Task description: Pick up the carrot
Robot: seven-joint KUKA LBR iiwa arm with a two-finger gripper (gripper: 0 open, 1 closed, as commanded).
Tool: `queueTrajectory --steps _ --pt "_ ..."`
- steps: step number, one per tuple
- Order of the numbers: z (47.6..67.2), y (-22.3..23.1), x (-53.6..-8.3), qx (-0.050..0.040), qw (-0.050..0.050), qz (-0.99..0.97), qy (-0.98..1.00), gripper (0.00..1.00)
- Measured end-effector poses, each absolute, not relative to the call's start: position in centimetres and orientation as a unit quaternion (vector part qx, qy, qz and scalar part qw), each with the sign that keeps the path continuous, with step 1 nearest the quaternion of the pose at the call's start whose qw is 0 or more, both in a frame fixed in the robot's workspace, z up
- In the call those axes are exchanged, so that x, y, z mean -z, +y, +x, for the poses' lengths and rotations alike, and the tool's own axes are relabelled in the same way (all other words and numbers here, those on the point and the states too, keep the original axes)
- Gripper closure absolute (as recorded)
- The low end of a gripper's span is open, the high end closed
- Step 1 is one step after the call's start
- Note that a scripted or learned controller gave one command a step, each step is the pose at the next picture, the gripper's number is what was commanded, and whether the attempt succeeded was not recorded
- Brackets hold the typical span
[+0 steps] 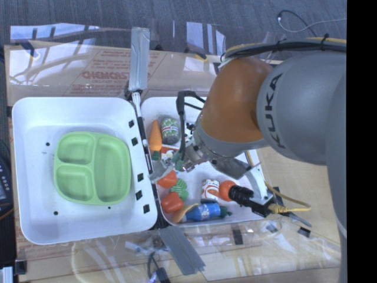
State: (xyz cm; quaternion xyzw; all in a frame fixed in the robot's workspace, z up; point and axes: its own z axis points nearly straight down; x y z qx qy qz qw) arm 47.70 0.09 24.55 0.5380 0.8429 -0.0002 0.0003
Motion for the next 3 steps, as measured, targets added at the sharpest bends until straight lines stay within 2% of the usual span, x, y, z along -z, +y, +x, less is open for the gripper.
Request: queueTrajectory --steps 1,2,3 --pt "47.6 -3.8 -23.9 0.0006 -0.001 0.388 0.922 0.0" --pt "47.8 -1.8 -27.4 -0.0002 0.002 0.295 0.956 0.0" --pt "49.4 -1.0 -19.0 0.0008 -0.002 0.292 0.957 0.0"
